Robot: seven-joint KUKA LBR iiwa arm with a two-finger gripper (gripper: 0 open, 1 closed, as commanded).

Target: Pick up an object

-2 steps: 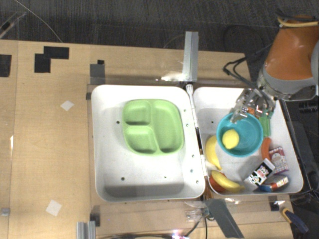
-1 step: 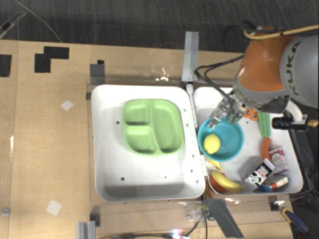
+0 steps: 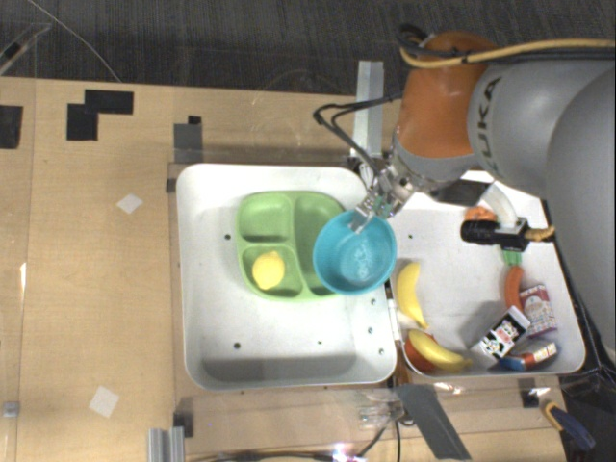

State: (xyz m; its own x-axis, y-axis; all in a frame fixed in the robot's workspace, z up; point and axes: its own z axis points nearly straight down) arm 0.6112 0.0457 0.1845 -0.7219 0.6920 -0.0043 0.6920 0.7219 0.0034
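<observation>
Camera view shows the pincer (image 3: 371, 212) clenched on the upper rim of a round turquoise plastic bowl (image 3: 354, 254), which hangs just below it, tilted, over the right end of a green divided plastic tray (image 3: 280, 223) in the left white bin (image 3: 207, 258). A small yellow lemon-like ball (image 3: 269, 271) sits in the tray's lower-left compartment, left of and below the pincer. Two yellow bananas (image 3: 411, 294) lie below-right, in the right bin (image 3: 452, 287).

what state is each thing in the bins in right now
blue bowl: upright, resting partly on the green tray, jaws at its rim
green tray: flat in the left bin
lemon: in the tray's front-left compartment
two bananas: lying in the right bin
carrot: lying in the right bin
</observation>
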